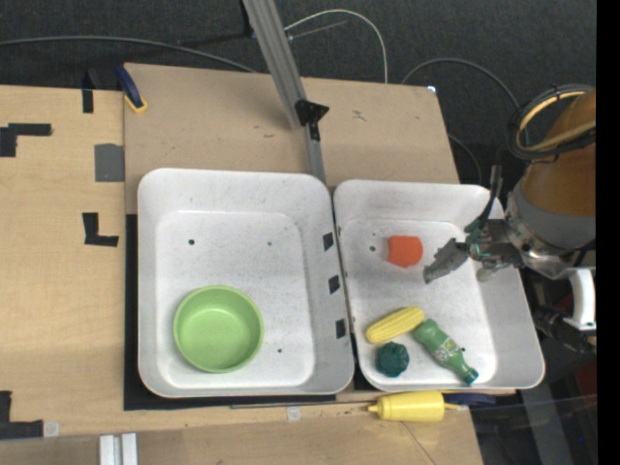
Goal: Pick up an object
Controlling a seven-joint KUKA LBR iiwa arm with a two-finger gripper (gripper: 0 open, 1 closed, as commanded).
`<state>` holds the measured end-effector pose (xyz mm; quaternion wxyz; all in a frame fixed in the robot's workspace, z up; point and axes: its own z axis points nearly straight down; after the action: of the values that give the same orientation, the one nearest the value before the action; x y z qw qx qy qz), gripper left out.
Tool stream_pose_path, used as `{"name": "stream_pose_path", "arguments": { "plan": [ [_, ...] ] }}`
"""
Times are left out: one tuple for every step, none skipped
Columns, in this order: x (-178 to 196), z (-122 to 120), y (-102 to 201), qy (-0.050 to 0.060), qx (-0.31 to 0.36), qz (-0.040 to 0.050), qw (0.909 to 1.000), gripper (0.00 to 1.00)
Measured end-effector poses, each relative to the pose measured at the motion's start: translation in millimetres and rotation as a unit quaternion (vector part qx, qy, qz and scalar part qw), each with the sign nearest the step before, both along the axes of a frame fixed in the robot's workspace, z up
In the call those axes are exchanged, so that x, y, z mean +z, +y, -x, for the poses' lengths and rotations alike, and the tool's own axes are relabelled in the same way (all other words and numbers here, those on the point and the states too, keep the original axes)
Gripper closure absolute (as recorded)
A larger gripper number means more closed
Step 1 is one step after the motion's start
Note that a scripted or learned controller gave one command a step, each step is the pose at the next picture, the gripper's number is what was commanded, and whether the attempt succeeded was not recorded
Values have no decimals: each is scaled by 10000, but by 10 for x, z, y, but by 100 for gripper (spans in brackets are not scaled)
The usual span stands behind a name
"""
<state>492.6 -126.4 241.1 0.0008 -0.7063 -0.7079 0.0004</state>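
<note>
Grey arm (557,211), orange band, dark fingers (444,263).

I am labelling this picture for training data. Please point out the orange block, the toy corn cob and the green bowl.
orange block (406,250): camera view, middle of its top face.
toy corn cob (394,325): camera view, middle of its yellow body.
green bowl (218,329): camera view, centre of its inside.

You can't tell whether the claw (448,259) grips anything; its tips blur together. The arm (560,177) is cut off by the right edge.
</note>
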Motion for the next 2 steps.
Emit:
{"name": "stream_pose_path", "arguments": {
  "plan": [
    [0, 0, -2, 0, -1, 1, 10000, 0],
    [-450, -27, -35, 23, -7, 2, 10000, 0]
  ]
}}
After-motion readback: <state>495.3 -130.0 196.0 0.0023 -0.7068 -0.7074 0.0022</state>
